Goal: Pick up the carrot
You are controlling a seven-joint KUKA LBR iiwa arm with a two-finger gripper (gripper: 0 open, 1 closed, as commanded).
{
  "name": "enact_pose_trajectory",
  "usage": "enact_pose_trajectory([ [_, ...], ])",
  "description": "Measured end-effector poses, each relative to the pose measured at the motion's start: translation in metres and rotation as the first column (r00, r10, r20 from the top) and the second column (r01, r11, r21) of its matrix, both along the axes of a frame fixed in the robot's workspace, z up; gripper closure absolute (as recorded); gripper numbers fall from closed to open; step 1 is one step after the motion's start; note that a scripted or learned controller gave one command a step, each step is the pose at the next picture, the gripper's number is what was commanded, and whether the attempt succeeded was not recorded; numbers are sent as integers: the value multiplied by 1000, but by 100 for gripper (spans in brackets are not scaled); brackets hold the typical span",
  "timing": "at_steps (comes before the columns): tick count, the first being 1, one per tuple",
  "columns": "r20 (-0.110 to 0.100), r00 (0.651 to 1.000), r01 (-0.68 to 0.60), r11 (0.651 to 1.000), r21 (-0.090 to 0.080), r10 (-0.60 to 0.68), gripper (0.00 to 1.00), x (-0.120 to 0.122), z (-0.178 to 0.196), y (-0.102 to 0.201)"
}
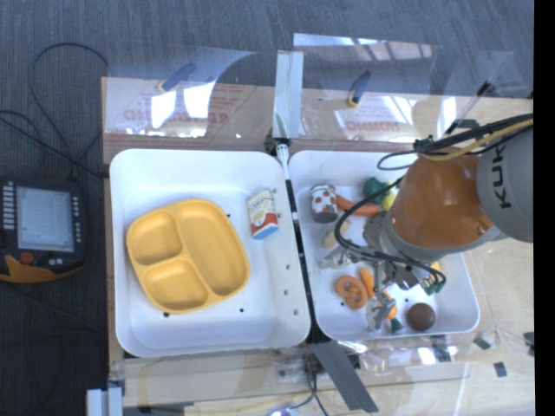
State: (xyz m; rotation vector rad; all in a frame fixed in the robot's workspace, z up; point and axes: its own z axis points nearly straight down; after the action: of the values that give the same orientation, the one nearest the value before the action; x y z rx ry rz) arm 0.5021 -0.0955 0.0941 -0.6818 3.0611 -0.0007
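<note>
Right bin (pixel 464 317): carrot (pixel 357 204) beside spotted mushroom toy (pixel 323 201); gripper (pixel 388 277) low among toys, finger spacing indiscernible.

A dark grey carpeted floor (pixel 173 16) is seen around a pale wooden tabletop (pixel 512 267). Clear plastic sheets (pixel 208 85) stand along the tabletop's far edge, where bright light is reflected. A handheld control pendant (pixel 39 228) with trailing black cables (pixel 69 102) is laid on the floor at the left.

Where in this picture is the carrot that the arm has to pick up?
The carrot lies in the right bin, near its far left part, between the spotted mushroom and the arm.
</note>
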Motion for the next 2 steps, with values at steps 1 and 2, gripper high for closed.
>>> enact_pose_trajectory([
  [1, 5, 1000, 0, 1000, 0, 0, 100, 1, 10, 1],
  [2, -1, 972, 236, 972, 1, -236, 100, -2, 91, 46],
])
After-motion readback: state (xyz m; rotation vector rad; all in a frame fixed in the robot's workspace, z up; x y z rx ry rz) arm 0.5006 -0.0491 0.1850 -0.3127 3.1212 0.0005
